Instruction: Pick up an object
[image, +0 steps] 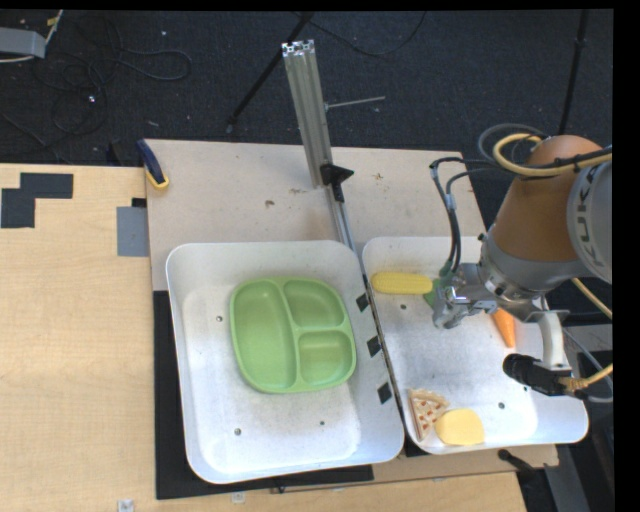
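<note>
End effector (452, 308) low in the right bin (520, 425), grip state unclear; corn cob (402, 285) just beside it, likely the target.

One fixed camera looks down aslant over both white bins (200, 440).

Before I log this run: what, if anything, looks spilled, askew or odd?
Nothing stands out. The green plate lies flat in the left bin; the corn cob, carrot, waffle piece and yellow round piece lie in the right bin.
</note>
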